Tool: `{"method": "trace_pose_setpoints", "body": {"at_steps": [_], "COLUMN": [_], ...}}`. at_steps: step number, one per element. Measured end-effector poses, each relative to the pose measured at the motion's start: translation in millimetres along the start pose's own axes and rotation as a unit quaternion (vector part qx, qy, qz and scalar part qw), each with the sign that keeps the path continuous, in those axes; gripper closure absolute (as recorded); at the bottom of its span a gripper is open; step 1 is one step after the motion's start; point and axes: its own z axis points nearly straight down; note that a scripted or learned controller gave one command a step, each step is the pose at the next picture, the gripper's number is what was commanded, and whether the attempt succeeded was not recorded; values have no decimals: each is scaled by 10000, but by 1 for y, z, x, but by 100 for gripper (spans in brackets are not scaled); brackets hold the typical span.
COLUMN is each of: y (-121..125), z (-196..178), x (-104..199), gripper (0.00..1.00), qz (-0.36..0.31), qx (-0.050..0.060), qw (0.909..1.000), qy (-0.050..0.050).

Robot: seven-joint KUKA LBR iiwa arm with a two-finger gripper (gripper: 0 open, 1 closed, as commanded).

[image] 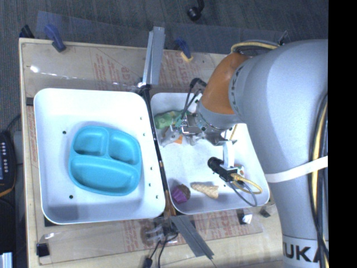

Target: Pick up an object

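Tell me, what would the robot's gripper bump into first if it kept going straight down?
Probably the green object or the orange piece beside it in the right bin; the gripper sits about over them, though depth is unclear.

the grey arm (268, 94) reaches over the right bin (254, 166), its gripper (181, 132) low by that bin's upper left corner, beside a green object (166, 119) and a small orange piece (178, 140), perhaps touching them; near the right bin's lower edge lie a purple object (180, 194) and a tan cone (205, 190); left of the right bin, the left bin (47, 149) holds a blue divided tray (105, 159).
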Motion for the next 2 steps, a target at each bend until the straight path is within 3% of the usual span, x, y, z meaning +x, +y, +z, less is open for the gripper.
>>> {"method": "trace_pose_setpoints", "body": {"at_steps": [1,2], "y": [0,11], "z": [-7,-1], "x": [2,-71], "gripper": [100,100], "qz": [-55,9], "qx": [33,-9], "qw": [10000,10000], "qy": [4,-1]}}
